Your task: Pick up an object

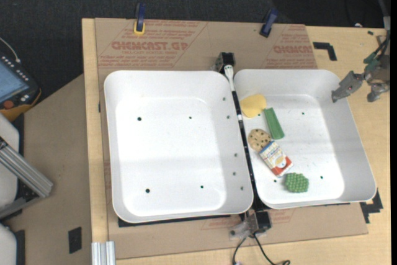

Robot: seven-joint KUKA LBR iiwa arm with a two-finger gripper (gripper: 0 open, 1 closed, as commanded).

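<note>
Camera view: I look down at 2 white bins side by side on a brown bench.
My gripper [358, 87]: it is at the far right edge of the right bin [347, 133], up by the back corner. I can make out 2 grey fingers, set apart. Nothing is between them, so I hold nothing.
Left bin [124, 133]: just its white floor with a few small dark dots.
Things to pick: all 5 sit in the right bin, close to the wall it shares with the left bin, well apart from my gripper.
Yellow lump [252, 105]: at the back of the row. It looks light and maybe soft. It is round, so it may slip.
Green bar [273, 123]: just beside the yellow lump. It looks stiff, thin and light. I think it is the easiest one. I would pinch it across its 2 long sides, at the middle.
Cookie [258, 138]: flat and round. It may be hard to get fingers under.
Red and white packet [275, 157]: touching the cookie. It looks light and may crinkle.
Bumpy green ball [296, 182]: near the front. The bumps may help my grip.
My next move, I think: reach across the bin toward the green bar.
</note>
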